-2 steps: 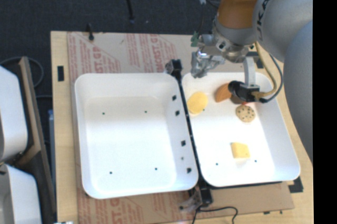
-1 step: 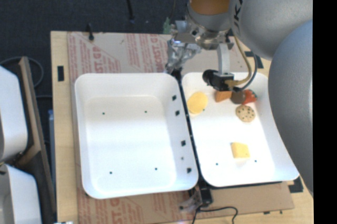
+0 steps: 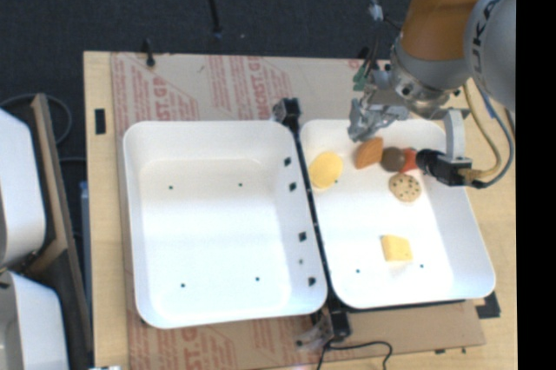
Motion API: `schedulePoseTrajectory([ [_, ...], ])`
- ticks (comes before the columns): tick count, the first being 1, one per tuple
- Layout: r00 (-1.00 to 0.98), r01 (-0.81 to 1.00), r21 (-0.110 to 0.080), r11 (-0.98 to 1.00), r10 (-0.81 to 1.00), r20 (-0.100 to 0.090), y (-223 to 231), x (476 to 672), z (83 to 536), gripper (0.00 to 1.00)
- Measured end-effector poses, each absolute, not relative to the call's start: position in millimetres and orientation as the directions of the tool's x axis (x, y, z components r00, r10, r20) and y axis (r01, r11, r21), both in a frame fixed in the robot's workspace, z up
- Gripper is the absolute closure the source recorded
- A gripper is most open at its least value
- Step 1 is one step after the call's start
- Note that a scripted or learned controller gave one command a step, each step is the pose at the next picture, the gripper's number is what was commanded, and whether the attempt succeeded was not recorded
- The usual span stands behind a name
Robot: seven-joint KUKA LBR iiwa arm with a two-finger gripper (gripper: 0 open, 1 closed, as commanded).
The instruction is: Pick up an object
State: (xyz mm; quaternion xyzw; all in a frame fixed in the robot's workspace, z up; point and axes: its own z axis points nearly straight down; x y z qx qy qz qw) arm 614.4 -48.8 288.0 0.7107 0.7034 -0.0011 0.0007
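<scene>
Objects for picking all lie in the right bin [image 3: 452, 273]: a pale yellow disc [image 3: 326, 169] against its left wall, an orange-brown lump [image 3: 369, 153] near the far rim, a dark rounded piece [image 3: 393, 158] touching that lump on its right with a bit of red [image 3: 408, 157] beside it, a speckled tan cookie-like round [image 3: 405, 187] just in front of those, and a yellow wedge [image 3: 397, 248] well apart, toward the near side.

The hand [image 3: 367, 127] hangs over the far rim of this bin, and the orange-brown lump sits directly at its tips, slightly to the near-right of them. That lump is the closest candidate by far; its long axis appears to run slanting from the far right down to the near left. Whether the hand is spread or closed cannot be made out, and nothing can be seen held in it.

In look, the lump is smooth and matte, like moulded plastic food. The disc is flat and soft-edged, the cookie round is dotted with dark specks, and the wedge has crisp corners. Both bins are glossy white shallow trays; the left bin [image 3: 156, 290] has dark dots on its floor. They rest on printed cardboard [image 3: 200, 86] over the bench [image 3: 100, 212].
</scene>
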Motion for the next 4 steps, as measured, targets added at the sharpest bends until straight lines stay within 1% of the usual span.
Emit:
schedulePoseTrajectory([
  [1, -0.004, 1.0, 0.004, 0.004, 1.0, 0.001, 10, 605.7, 328, 1.0],
  [2, 0.007, 1.0, -0.004, -0.007, 1.0, 0.0, -57, 531.3, 274, 1.0],
  [3, 0.004, 1.0, 0.006, -0.004, 1.0, -0.001, -97, 493.3, 330, 1.0],
  [4, 0.001, 1.0, 0.003, -0.001, 1.0, -0.001, -96, 493.9, 338, 1.0],
])
